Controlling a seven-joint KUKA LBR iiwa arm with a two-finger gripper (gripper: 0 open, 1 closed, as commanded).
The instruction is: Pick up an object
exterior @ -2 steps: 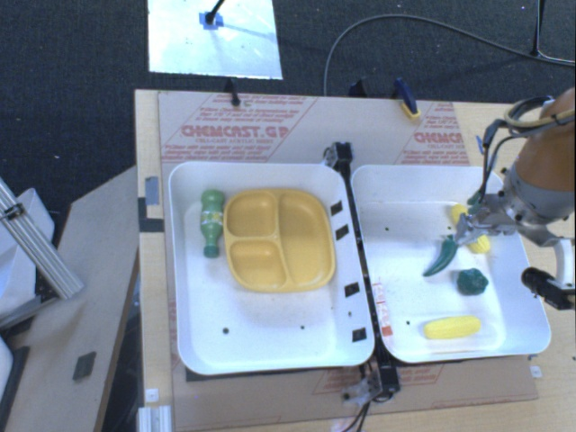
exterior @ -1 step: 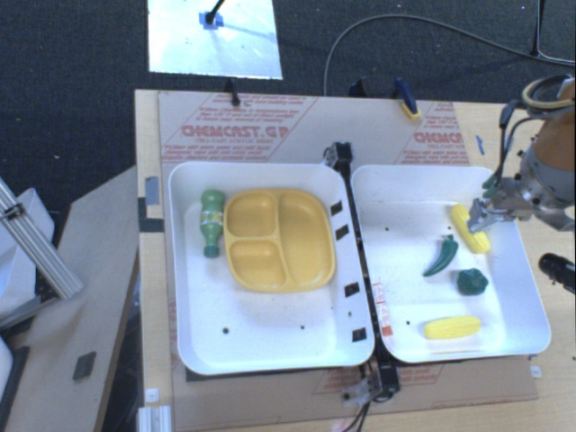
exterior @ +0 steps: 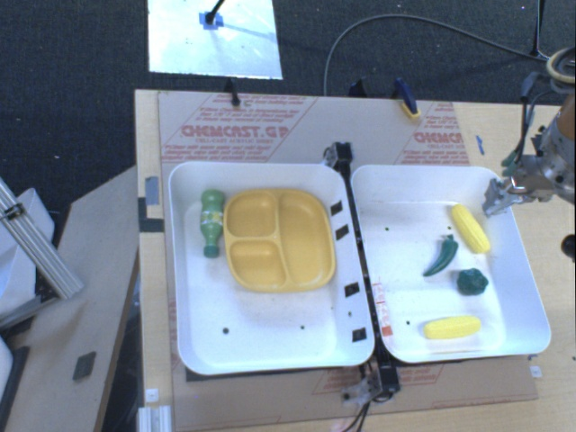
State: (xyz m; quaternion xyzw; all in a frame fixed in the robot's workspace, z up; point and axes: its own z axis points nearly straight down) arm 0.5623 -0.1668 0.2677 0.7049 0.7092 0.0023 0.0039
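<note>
Reaching in from the right, the arm is mostly cut off by the frame edge, and its pincer (exterior: 498, 196) hangs at the far right rim of the right bin (exterior: 405, 241), just beside a yellow corn cob (exterior: 469, 228); how far it is parted cannot be told, and nothing shows in its grasp. Near the cob lie a green pepper (exterior: 442, 256), a dark green lump (exterior: 472, 283) too small to identify, and a second yellow piece (exterior: 452, 328). The left bin (exterior: 261, 340) holds a yellow divided plate (exterior: 278, 240) and a green bottle (exterior: 211, 223). Both bins sit on a table (exterior: 153, 268) over dark carpet (exterior: 72, 79).
</note>
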